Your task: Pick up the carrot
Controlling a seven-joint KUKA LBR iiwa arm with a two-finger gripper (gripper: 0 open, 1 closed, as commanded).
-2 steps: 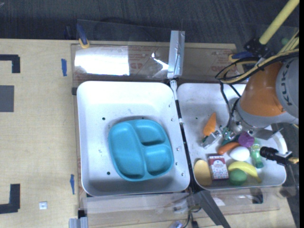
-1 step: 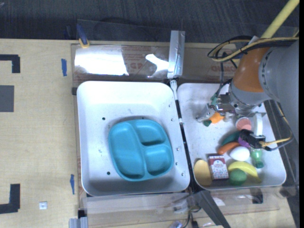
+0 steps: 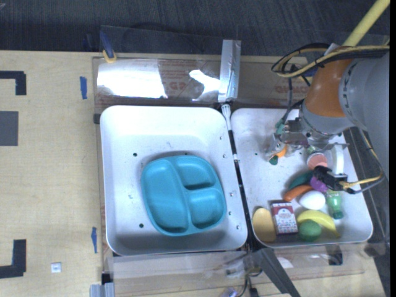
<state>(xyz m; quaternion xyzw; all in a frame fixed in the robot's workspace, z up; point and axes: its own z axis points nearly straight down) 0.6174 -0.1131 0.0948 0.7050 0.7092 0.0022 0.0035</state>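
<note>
Carrot (image 3: 278,154) hangs between the fingers of the pincer (image 3: 281,148), small and orange with a green end that points down toward the left. The pincer is closed tight on it, in the upper left part of the right bin (image 3: 247,166), close to the bin's back edge. The carrot looks to be just above the white floor of the bin, but I cannot tell for sure if it touches.

The grey arm (image 3: 356,101) comes in from the right, with its orange band (image 3: 325,91) just above the pincer.

More toys lie in a heap in the right bin's front right corner, apart from the carrot. A yellow banana (image 3: 318,219) lies near the front edge, with a white egg (image 3: 313,201) just behind it. A small red box (image 3: 283,219) sits left of the banana, and a round yellow thing (image 3: 264,223) is beside the box.

The left bin (image 3: 117,166) holds a blue tray (image 3: 184,194) with three parts, near its front edge. Both bins sit side by side on the table (image 3: 46,166).
</note>
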